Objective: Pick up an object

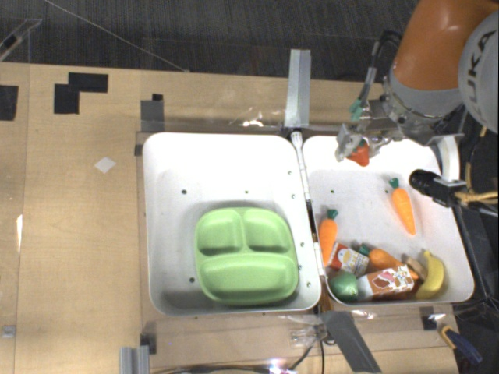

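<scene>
My gripper [359, 145] hangs over the far left part of the right bin [355, 197]. A small red-orange object [359, 157] sits between its fingertips, and the gripper is shut on it. In the right bin, one carrot [402, 209] lies on the right and a second carrot [328, 237] lies against the left wall. Along the near edge lie a banana [432, 275], a green round fruit [343, 287], a printed carton [387, 281] and an orange item [381, 256].
The left bin [160, 209] holds a green divided plate [246, 254] toward its near side. A metal post [298, 88] stands behind the wall between the bins. A black fitting [429, 184] juts in over the right bin's right rim.
</scene>
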`<state>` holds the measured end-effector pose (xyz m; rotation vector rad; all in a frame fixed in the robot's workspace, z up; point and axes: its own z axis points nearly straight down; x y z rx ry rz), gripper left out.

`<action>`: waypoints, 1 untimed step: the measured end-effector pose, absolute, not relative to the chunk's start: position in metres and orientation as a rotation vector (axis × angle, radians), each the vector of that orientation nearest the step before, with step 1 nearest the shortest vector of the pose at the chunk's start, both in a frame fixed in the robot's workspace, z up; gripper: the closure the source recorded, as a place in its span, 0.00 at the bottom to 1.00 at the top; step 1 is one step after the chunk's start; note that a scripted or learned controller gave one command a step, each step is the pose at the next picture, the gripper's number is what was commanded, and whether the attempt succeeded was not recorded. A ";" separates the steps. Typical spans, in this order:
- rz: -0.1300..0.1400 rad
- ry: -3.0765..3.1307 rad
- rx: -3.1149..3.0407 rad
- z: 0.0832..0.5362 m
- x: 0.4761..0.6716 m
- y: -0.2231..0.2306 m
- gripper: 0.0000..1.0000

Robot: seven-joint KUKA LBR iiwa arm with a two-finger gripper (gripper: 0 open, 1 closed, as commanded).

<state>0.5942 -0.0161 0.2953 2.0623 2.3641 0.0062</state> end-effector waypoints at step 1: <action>0.003 2.298 2.141 0.229 0.551 0.030 1.00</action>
